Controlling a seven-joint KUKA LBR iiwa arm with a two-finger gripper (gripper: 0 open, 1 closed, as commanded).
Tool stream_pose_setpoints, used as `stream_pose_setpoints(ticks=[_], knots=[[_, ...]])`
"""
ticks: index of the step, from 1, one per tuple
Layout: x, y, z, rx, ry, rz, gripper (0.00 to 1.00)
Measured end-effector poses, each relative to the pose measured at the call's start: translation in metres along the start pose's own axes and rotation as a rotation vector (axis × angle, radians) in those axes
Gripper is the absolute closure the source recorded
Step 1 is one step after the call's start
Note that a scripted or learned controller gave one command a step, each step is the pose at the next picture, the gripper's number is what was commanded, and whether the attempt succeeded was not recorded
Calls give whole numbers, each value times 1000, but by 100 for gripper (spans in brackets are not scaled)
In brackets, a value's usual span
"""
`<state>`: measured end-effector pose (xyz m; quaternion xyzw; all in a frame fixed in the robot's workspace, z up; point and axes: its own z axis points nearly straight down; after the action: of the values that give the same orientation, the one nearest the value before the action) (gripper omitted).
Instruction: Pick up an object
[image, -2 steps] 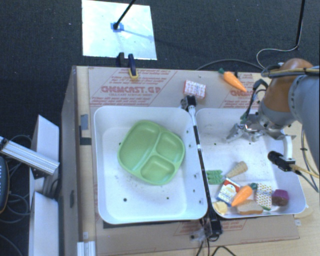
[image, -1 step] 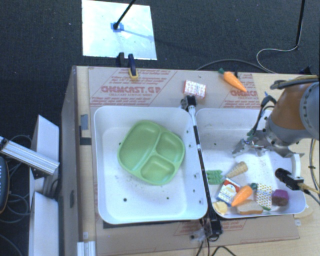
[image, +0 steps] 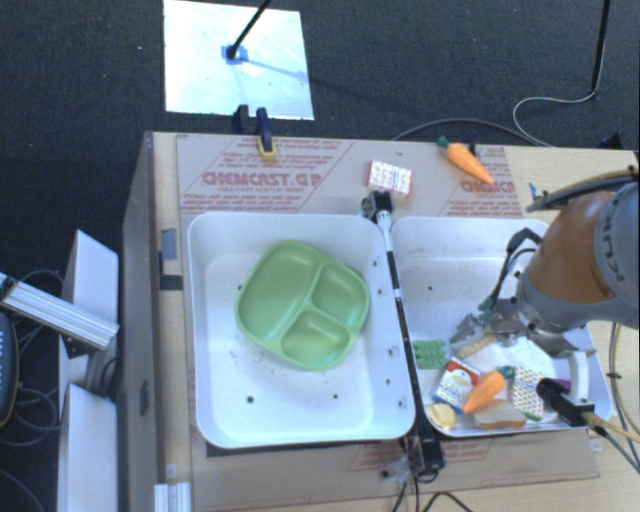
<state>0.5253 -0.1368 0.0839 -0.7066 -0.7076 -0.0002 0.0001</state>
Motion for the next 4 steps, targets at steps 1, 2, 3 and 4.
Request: stream_pose_setpoints(ticks=[1, 2, 3, 4], knots=[[55, 28, 0, -2, 0, -2, 0], [46, 82, -1, -3, -1, -3, 0], [85, 145, -103, -7, -1, -5, 0], [38, 67, -31, 0, -1, -1, 0]])
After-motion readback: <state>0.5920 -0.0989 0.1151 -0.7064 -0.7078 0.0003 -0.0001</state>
